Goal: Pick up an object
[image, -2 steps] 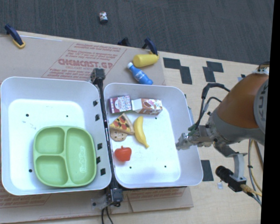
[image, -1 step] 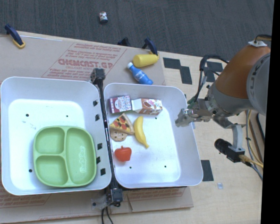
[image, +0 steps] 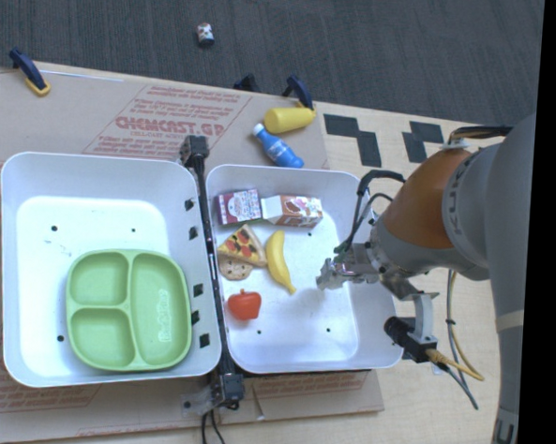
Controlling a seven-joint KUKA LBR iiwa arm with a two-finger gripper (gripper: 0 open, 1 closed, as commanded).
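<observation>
- The grey arm [image: 467, 209], orange band above its wrist, reaches in from the right over the right-hand white bin [image: 293, 353]
- Its gripper [image: 331, 276] sits low over the bin's bare floor, right of the banana [image: 278, 260]; whether the fingers are spread or closed cannot be told from this angle, and nothing is seen between them
- The banana lies near the bin's middle, apart from the gripper, with a pizza slice toy [image: 242, 245] just to its left and a red tomato-like toy [image: 244, 304] below that
- Two small cartons, one dark red [image: 238, 206] and one white and brown [image: 300, 210], lie end to end along the bin's far side
- The left bin [image: 35, 202] holds a green divided plate [image: 128, 309]
- On the cardboard [image: 125, 113] beyond the bins rest a yellow bottle [image: 288, 119] and a blue bottle [image: 279, 150], close together
</observation>
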